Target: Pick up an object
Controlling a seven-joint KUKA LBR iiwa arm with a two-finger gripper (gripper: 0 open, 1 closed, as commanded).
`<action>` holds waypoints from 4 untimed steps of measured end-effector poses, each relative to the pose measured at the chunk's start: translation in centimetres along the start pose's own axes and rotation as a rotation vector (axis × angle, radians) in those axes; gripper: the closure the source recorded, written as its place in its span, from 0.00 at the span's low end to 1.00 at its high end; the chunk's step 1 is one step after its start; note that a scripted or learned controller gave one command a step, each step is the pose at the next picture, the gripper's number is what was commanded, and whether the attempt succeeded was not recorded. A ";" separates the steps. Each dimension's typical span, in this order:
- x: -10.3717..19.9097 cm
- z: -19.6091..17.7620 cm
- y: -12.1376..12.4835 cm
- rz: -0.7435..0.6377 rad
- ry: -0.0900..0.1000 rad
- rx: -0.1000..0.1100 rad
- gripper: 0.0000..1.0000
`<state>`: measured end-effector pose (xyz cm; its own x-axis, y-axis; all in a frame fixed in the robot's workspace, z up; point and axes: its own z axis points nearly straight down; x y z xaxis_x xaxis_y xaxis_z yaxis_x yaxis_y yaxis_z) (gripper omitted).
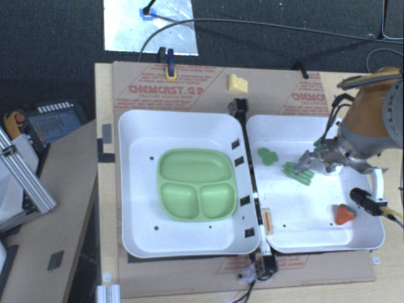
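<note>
The robot's gripper [307, 163] hangs over green toy vegetables [298, 172] in the right bin [315, 242]; finger position unclear.

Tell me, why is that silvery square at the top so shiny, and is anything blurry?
In the camera view, the silver sheet throws back the lamp light as white glare; the arm looks soft at its edges, while the green tray looks sharper.

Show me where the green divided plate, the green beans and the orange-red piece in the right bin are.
green divided plate [196, 183]: camera view, the ridge where its compartments meet.
green beans [298, 173]: camera view, the middle of the bundle.
orange-red piece [344, 215]: camera view, its middle, near the right bin's front right corner.
</note>
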<state>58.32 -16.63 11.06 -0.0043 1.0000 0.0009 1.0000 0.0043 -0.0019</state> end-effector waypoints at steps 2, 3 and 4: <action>0.3 -7.6 -0.1 0.000 -0.003 -0.009 1.00; 1.1 -13.3 -0.6 -0.001 -0.003 -0.008 1.00; 1.1 -17.6 -0.4 -0.001 -0.003 -0.008 1.00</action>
<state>57.93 -15.59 28.69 -0.0056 1.0000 -0.0017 1.0000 0.0056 0.0064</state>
